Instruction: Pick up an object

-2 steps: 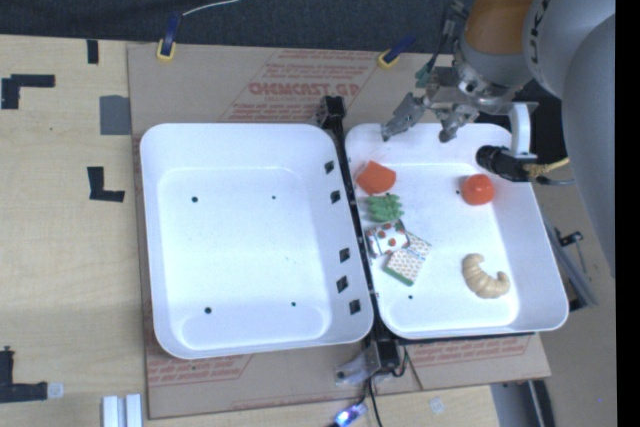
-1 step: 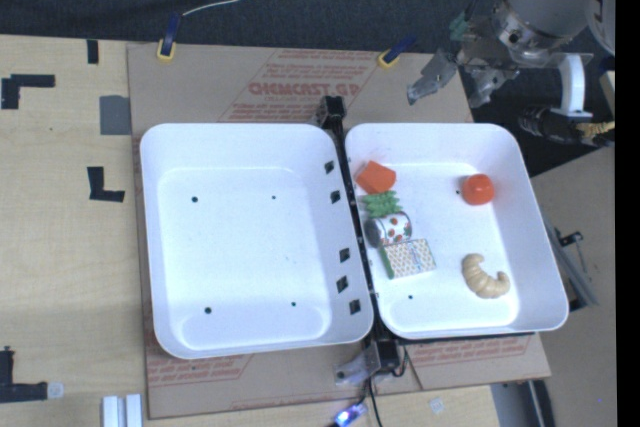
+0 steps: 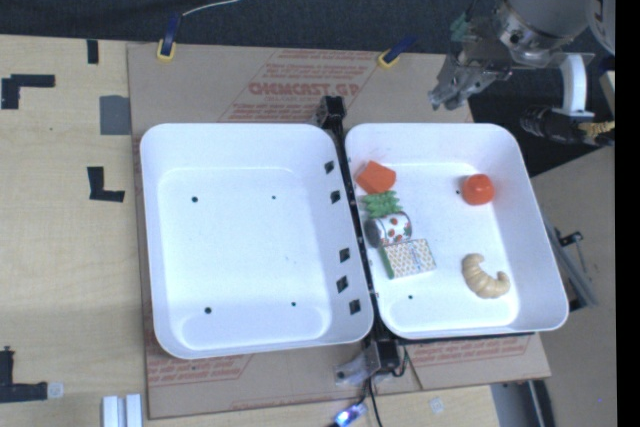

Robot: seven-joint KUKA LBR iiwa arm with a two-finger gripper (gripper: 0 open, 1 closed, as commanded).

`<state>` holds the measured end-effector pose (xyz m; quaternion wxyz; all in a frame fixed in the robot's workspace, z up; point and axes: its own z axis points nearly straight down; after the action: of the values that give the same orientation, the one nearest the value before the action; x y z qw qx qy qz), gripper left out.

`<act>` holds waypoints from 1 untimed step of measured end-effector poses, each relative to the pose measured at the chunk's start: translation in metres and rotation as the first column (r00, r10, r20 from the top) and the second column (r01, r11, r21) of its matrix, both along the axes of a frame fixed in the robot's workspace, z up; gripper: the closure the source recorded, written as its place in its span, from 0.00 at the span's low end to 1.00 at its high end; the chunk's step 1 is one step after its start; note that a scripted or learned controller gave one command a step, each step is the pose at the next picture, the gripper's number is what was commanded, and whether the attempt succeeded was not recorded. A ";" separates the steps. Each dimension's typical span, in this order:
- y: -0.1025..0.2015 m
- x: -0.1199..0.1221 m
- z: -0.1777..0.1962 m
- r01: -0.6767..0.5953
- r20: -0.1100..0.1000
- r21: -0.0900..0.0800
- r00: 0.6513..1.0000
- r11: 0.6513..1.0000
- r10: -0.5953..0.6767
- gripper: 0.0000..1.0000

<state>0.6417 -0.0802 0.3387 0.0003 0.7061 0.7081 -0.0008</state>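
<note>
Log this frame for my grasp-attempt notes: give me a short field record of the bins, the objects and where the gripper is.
left bin: white, shallow
right bin: white, holds all objects listed
orange block: near the divider, far end
tomato: red, right side, apart from the others
croissant: tan, near right corner
green sprig: below the orange block
patterned packet: by the divider, beside a spotted round piece
gripper: beyond the right bin's far rim, touching no object
</note>
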 end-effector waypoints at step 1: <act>-0.010 -0.060 -0.046 0.004 -0.008 0.002 1.000 1.000 -0.004 1.00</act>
<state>0.5815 -0.0902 0.2924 -0.0033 0.7077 0.7065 -0.0032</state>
